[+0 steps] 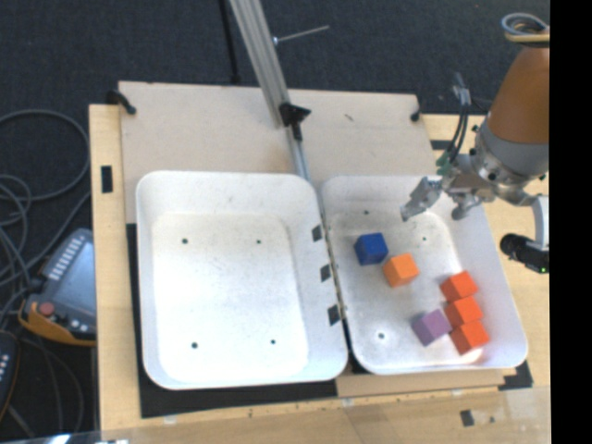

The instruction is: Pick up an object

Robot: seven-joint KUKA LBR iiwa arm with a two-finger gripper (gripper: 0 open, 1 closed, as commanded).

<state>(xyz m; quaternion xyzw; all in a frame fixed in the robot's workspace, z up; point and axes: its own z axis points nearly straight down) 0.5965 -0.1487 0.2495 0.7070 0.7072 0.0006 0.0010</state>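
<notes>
1. Nearest the camera, below the claw: small purple block (pixel 429 326) and a row of three red-orange blocks (pixel 465 312), untouched on the floor of the right white plastic bin (pixel 363 351).
2. Closer under the claw: small orange cube (pixel 400 269), then small blue cube (pixel 371 249), both lying free.
3. Grey two-finger claw (pixel 444 200) hangs above the bin's far side, fingers spread, empty.
4. Nothing lifted; descent, grip and lift remain, I judge.

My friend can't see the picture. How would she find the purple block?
Look in the right-hand white bin, near its front edge. The small purple cube sits just left of a row of red-orange blocks. It is the only purple thing there.
</notes>
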